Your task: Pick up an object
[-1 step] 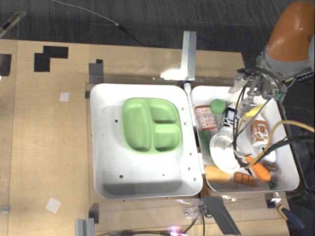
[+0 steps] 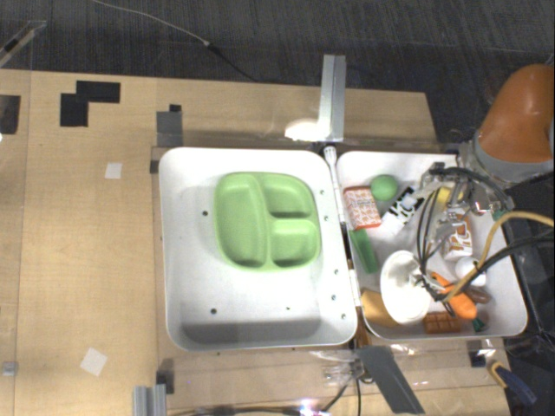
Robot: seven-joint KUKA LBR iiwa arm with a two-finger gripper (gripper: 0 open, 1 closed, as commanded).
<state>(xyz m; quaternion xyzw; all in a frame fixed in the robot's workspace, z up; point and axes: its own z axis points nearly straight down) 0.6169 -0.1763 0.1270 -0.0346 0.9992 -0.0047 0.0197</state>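
My gripper [image 2: 440, 267] hangs low over the right bin [image 2: 519, 319], wrapped in cables, under the grey wrist and the orange band [image 2: 520, 124]. It hovers among a white cup [image 2: 401, 289], an orange carrot-like toy [image 2: 465, 306] and a brown bar [image 2: 440, 323]. Farther left in the same bin lie a green ball [image 2: 384, 186], a red-and-white packet [image 2: 362, 208], a long green piece [image 2: 362, 251] and a black-and-white item [image 2: 403, 204]. I cannot make out anything held in the gripper.
The left bin [image 2: 186, 310] holds a green divided tray [image 2: 264, 219]. A metal post [image 2: 333, 98] stands behind the seam between the two bins. Bare wooden bench [image 2: 78, 258] stretches to the left. Cables trail off the right bin's right side.
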